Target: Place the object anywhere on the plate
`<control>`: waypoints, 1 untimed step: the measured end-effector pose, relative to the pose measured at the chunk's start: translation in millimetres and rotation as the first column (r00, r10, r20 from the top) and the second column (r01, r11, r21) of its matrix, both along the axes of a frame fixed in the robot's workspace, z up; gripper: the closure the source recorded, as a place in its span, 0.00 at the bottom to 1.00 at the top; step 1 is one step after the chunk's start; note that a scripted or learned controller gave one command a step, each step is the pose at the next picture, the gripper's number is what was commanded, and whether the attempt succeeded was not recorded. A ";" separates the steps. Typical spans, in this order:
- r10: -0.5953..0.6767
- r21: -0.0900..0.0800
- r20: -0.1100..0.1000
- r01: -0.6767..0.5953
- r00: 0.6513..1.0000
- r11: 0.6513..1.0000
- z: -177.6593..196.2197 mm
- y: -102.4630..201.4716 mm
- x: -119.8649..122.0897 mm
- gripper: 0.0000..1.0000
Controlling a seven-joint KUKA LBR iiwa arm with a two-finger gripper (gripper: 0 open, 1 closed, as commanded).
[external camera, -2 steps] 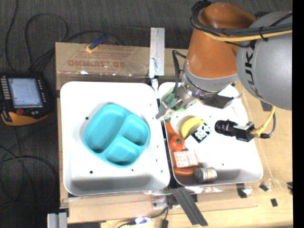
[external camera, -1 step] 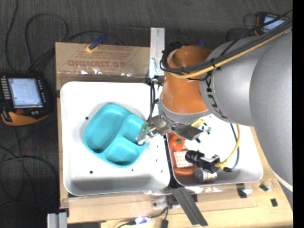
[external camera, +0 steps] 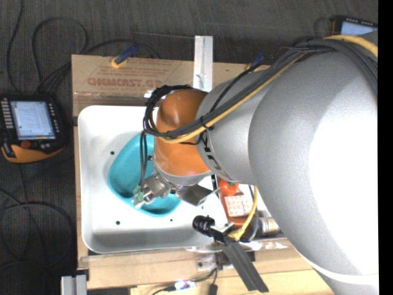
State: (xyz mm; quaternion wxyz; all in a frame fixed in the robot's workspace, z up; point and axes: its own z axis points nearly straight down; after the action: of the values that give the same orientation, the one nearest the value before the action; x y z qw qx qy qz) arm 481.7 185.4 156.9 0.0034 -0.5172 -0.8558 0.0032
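A turquoise plate [external camera: 126, 168] lies in the left white bin [external camera: 92, 183], partly covered by the arm's orange wrist band. My gripper [external camera: 143, 197] hangs over the plate's near edge, and something small and greenish shows at its tip, too small to tell whether it is between the fingers. Much of the plate's right side is hidden behind the wrist.
The large grey arm covers the right bin and the right half of the view. An orange-red packet [external camera: 234, 203] and a small can-like object [external camera: 268, 226] peek out below it. A cardboard sheet [external camera: 123, 82] lies behind the bins. A teach pendant [external camera: 31, 125] rests on the floor at left.
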 end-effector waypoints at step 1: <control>0.156 0.000 0.004 -0.156 0.988 0.988 0.7 10.5 124.1 1.00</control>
State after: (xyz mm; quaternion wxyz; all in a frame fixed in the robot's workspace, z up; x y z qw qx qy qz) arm 605.8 195.9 157.6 0.0016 -0.4487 -0.8937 0.0026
